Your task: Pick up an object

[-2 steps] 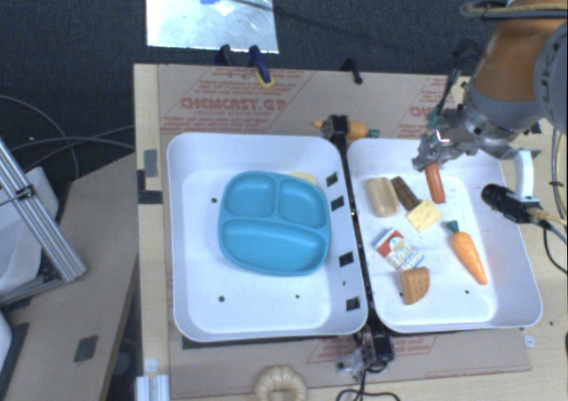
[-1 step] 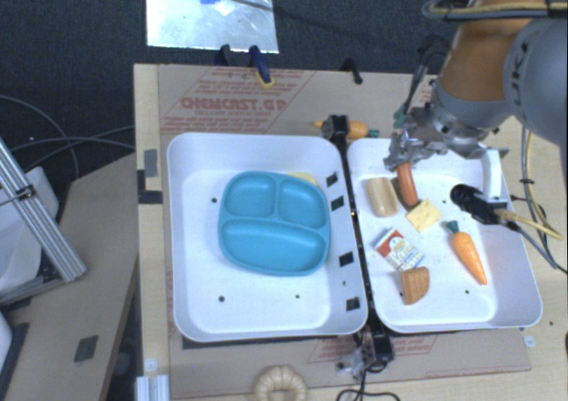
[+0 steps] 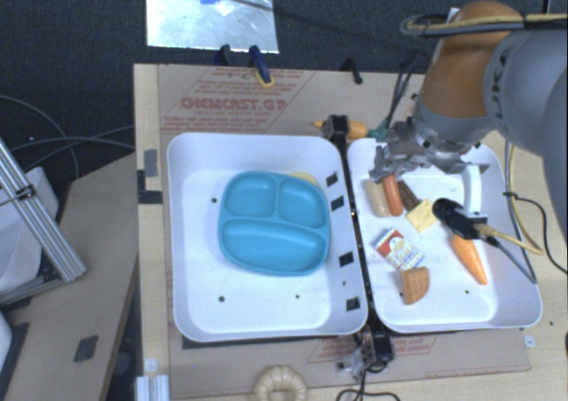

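My gripper hangs over the back left part of the right bin, right above an orange-red sausage and a beige stick lying side by side. A dark brown piece lies next to them. Further forward in the bin lie a yellow block, a small red, white and blue box, a brown bread-like piece and an orange carrot. Nothing shows between the fingers.
The left bin holds a blue divided plate with a pale yellow thing behind it. A small orange thing sits at the back end of the divider. Cardboard lies under both bins.
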Controlling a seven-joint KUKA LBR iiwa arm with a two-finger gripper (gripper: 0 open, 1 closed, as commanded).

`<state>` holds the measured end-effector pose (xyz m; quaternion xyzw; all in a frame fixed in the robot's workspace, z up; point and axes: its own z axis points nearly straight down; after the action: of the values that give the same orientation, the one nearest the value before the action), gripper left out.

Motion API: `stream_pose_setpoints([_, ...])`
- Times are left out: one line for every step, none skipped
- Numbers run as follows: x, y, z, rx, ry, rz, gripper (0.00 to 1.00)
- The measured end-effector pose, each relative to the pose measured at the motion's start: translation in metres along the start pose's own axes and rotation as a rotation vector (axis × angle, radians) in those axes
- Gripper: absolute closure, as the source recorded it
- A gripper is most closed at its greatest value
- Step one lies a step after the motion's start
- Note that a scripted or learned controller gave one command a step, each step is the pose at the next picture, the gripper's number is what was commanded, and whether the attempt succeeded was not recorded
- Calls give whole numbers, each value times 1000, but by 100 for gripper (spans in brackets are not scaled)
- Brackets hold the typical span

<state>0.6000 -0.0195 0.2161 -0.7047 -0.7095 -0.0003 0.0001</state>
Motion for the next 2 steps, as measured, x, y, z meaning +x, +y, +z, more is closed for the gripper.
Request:
stream_pose_setpoints([-8,-1,-17,-3,0,5,100])
stream_pose_setpoints([-9,6,-18,-2,0,2,100])
